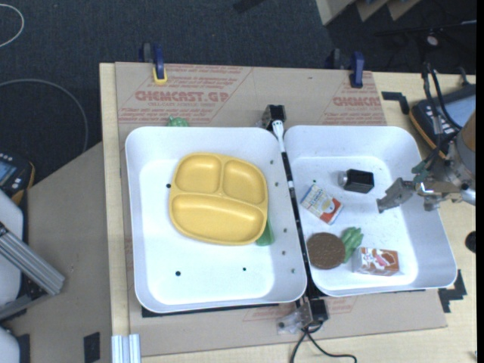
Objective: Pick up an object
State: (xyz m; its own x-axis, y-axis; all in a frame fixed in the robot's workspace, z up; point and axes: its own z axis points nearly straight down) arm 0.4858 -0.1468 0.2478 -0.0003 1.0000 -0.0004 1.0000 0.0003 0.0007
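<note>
My fingers (395, 195), how far open I cannot tell, hang over the right bin (423, 263); the clustered cookie (326, 250) and packets risk a miss.

Both bins (144, 203) are white. The divided plate (218, 198) is yellow, with a green scrap (265, 237) at its edge. The block (358, 179) is black, the disc (326, 250) brown, the leaf (352, 239) green. One packet (319, 203) is white, blue and red, the other packet (376, 261) red and white. The board (249, 89) is tan with red lettering.
</note>
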